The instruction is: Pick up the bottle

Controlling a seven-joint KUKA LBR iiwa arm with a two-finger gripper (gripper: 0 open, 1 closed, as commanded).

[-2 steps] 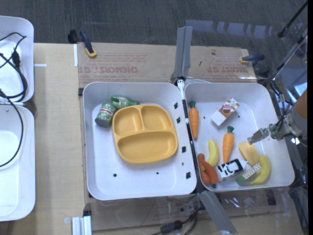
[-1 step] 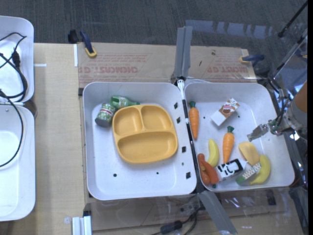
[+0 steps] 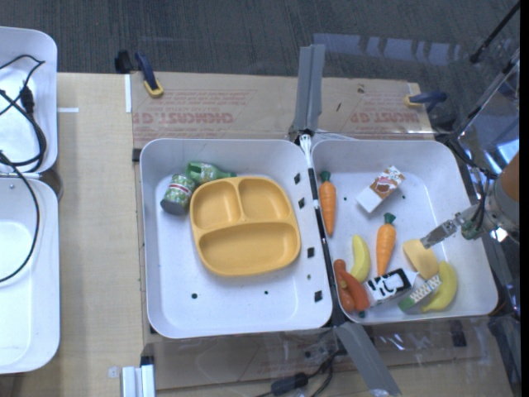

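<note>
green bottle (image 3: 202,172) hugs left bin's (image 3: 157,246) back edge; jaws' state unclear

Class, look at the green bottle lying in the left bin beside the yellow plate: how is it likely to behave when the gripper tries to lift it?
The bottle lies on its side, so its rounded body may roll if nudged. It looks small and probably light. It sits tight between the yellow plate, a can and the bin wall, so fingers may struggle for room.
</note>
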